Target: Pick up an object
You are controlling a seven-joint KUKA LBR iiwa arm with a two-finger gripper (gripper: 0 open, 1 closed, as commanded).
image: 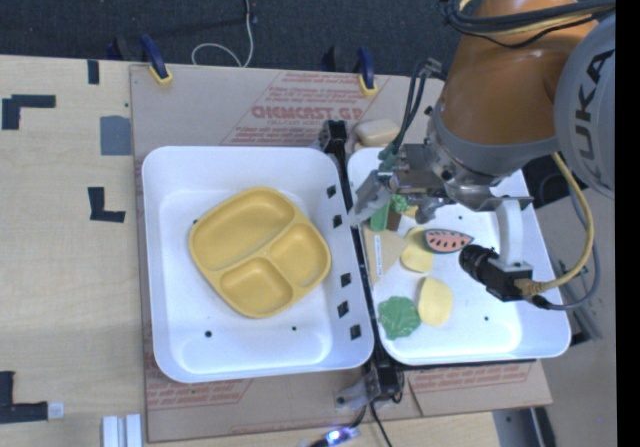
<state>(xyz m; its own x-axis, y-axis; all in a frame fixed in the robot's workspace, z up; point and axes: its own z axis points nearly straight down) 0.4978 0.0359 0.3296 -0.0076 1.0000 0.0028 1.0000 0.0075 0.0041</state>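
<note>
The likeliest target is the small green piece (401, 207) at the far left of the right bin (540, 335), since the gripper (385, 197) sits right over it — low, close to the divider between the bins. The piece shows just beneath the metal of the gripper, but whether it is pinched or merely under the tool cannot be told, and the state of the claw cannot be told either; the wrist hides too much.

Nearer in the same bin lie the other candidates: a watermelon slice (447, 239) just right of the gripper, a yellow piece (417, 258) touching it on the near side, another yellow piece (435, 301) nearer still, and a green leaf (398, 317) beside that, by the near left corner. They are bunched toward the left wall, so a descent on any one risks nudging a neighbour.

The left bin (165, 235) holds a yellow divided tray (259, 250), lying flat and well apart from the arm (505, 65) — probably not the object in play.
</note>
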